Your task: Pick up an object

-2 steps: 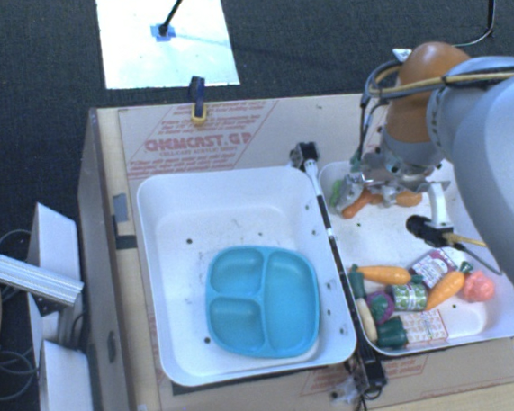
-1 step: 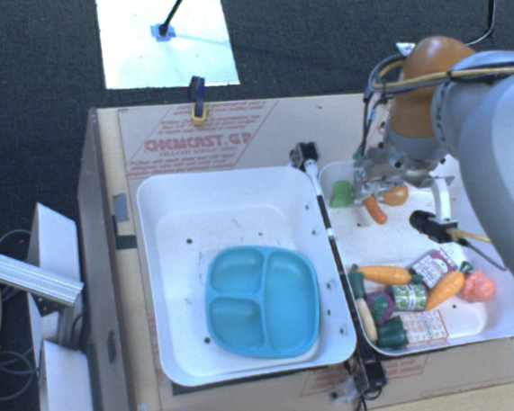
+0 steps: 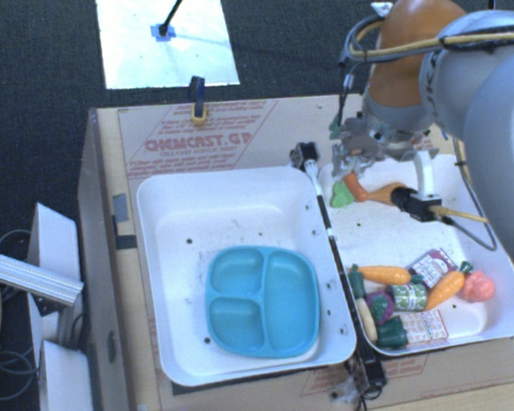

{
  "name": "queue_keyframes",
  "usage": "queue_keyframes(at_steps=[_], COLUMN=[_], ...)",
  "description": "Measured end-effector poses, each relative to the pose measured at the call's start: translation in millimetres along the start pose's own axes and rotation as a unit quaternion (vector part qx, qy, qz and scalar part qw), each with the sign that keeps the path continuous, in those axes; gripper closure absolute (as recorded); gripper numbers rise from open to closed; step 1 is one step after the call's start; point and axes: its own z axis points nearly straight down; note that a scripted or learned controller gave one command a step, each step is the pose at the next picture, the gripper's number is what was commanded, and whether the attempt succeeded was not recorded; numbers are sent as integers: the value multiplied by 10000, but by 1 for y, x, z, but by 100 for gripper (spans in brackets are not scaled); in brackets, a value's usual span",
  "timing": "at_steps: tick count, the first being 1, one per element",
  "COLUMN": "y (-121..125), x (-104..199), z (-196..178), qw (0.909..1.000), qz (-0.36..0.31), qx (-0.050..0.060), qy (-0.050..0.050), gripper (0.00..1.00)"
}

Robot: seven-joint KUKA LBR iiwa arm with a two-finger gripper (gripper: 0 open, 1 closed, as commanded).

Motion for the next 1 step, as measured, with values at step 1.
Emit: queue_keyframes(at_steps=[1], y=[-46], x=[33], z=[-28], qw=[10000], qz=[4], qx=[21], qy=[-2], gripper=[100])
